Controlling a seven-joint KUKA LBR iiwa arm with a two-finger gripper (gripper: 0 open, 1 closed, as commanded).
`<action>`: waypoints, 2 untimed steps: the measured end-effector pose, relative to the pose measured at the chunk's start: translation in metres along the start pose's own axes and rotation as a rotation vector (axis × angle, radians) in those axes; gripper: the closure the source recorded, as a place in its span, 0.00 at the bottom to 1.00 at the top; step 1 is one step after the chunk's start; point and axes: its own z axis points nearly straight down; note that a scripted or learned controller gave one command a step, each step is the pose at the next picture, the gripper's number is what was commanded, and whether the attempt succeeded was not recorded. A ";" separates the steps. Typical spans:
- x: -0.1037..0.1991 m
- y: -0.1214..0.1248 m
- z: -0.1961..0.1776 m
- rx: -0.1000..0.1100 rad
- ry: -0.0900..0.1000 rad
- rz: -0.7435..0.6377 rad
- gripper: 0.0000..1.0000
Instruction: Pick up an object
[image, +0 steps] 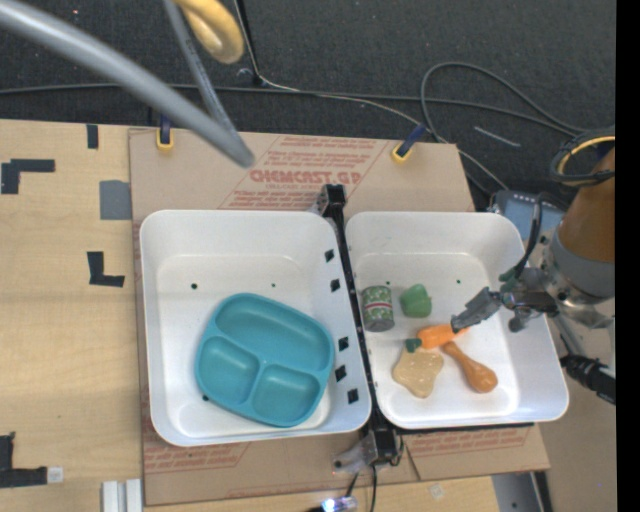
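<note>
The right bin holds several small objects. An orange carrot-shaped toy lies near the middle. A tan, biscuit-like piece sits just left of it. Farther back are a small cylindrical can and a green lump. My gripper reaches in over the bin's right side, low and close to the carrot's top end. It is open, with one dark finger pointing at the carrot and nothing between the fingers.
A blue divided plate lies in the left bin. A black divider clip line runs between the bins. Cables trail across the dark floor behind, and a grey pole crosses the upper left.
</note>
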 end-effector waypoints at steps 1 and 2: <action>0.000 0.002 -0.005 -0.010 -0.002 -0.003 0.00; 0.005 0.000 0.040 -0.007 -0.001 -0.003 0.00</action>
